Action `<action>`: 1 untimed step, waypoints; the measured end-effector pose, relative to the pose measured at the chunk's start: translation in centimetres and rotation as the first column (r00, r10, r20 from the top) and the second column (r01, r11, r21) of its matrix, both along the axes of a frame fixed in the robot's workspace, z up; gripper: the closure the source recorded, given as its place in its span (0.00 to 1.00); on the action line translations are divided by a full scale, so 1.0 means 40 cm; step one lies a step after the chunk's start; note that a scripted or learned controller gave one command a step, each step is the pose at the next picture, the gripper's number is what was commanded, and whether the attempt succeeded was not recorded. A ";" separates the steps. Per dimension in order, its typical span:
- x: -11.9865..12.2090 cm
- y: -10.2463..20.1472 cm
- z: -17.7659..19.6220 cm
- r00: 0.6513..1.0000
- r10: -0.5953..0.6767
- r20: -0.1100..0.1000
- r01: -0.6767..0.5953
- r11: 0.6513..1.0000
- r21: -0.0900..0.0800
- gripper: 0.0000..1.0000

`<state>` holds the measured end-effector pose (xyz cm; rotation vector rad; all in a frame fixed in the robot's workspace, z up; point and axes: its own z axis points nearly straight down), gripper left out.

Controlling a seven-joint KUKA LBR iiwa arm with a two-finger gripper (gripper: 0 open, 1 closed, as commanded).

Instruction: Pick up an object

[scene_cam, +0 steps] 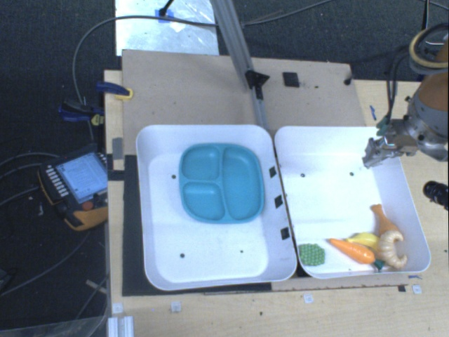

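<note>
Orange carrot [350,250], yellow piece [364,239] and beige toy [393,247] lie touching at five o'clock in the right bin [330,153], so closing fingers could catch two and slip. The gripper [379,151] hangs at two o'clock, well apart, holding nothing; its opening I cannot tell.

floor [42,20]: dark carpet | bench [210,83]: tan board | cables [91,34] on floor

My gripper [377,152] hangs at the frame's right, over the right bin [330,153]; toy food [365,244] clusters lower right. A blue plate [222,182] fills the left bin [158,209].
</note>
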<state>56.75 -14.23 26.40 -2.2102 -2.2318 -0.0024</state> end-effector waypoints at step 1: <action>-0.027 0.149 -0.027 1.000 0.000 0.000 0.000 1.000 0.001 1.00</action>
